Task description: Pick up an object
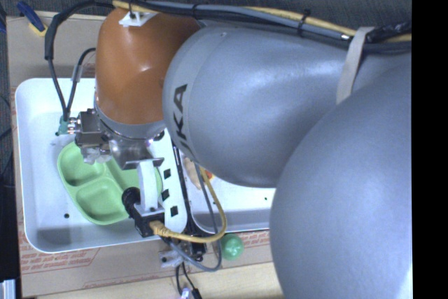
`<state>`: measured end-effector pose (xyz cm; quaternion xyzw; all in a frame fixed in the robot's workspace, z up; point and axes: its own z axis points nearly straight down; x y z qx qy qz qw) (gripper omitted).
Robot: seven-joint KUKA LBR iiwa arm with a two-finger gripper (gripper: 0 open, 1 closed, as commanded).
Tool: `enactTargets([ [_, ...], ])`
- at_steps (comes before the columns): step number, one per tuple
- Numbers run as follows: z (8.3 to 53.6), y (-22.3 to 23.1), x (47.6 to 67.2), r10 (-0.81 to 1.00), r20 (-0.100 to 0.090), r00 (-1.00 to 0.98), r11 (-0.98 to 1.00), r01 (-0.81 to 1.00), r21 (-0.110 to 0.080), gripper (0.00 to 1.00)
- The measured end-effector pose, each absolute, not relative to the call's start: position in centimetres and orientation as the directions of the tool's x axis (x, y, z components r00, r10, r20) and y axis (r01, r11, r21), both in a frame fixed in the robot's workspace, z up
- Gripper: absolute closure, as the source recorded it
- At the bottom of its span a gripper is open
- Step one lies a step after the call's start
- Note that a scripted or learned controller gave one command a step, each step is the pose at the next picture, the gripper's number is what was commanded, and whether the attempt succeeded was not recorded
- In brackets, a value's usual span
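Our pincer [94, 150] hangs over a green dish [98, 198] in the left bin [35, 150]; whether it is open or closed we cannot tell. A green ball [231, 246] lies by the bench's near edge.

Your arm [301, 129] reaches in from the right of the camera view, its broad grey links rounding across the right and middle of the picture. The orange band [133, 66] sits at upper left, and the wrist [122, 133] below it points steeply downward, away from the camera. The pincer [94, 143] hangs under that wrist, low and to the left; you cannot tell how it stands.
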<state>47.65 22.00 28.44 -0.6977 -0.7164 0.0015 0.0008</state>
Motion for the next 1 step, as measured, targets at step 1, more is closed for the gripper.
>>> enactTargets([
  [1, 29.44, 22.08, 47.7, 0.999, 0.0, -0.034, 0.034, 0.999, -0.001, 1.0],
])
